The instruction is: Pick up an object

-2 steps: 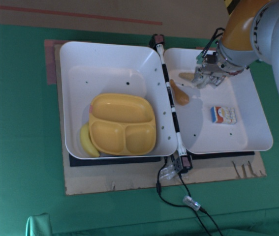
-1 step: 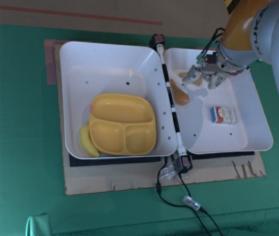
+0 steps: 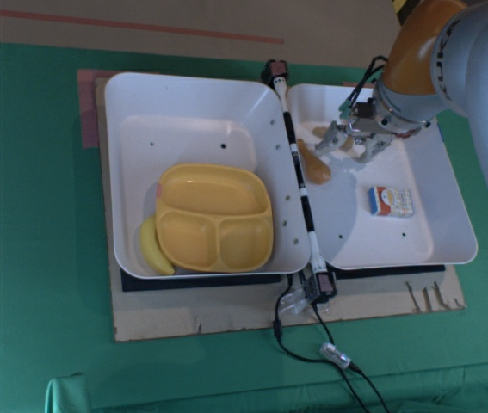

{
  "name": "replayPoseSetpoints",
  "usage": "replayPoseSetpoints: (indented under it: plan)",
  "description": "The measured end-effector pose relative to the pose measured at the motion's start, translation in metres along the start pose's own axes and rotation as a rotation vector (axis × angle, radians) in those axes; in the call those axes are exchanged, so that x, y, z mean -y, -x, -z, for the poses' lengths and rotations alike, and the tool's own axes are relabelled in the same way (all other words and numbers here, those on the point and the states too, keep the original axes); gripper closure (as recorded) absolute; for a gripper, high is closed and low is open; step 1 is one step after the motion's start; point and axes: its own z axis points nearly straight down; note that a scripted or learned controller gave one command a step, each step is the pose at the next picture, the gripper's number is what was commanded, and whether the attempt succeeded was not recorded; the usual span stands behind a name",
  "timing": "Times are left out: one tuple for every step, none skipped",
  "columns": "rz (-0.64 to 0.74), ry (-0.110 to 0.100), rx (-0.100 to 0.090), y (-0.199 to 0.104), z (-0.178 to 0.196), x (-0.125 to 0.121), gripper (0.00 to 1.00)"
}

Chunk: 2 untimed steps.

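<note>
1. Camera view looks down on two white bins side by side on the tabletop, with the arm (image 3: 472,50) reaching in from the right over the right bin (image 3: 450,222).
2. The pincer (image 3: 353,144) hangs over the far left part of that bin, its fingers spread apart and nothing between them.
3. Candidates for the pick lie close by: a brown pear-shaped piece (image 3: 314,165) sits just left of and nearer than the pincer, against the divider, and a small tan item (image 3: 323,132) lies under its far side, too blurred to name.
4. A small printed carton (image 3: 390,201) rests nearer, toward the middle right of the same bin.
5. The left bin (image 3: 183,110) holds a yellow divided tray (image 3: 215,218) with a banana (image 3: 153,248) touching its left edge.
6. My judgement: this is the approach step, before any grasp. Next the pincer needs to centre over one object, descend, and clench on it.
</note>
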Motion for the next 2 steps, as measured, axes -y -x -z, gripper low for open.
replayPoseSetpoints:
  plan:
    - [-0.007,0.017,0.006,0.0036,0.0176,-0.0035,1.0]
    - [-0.007,0.016,0.006,0.0036,0.0175,-0.0034,0.0]
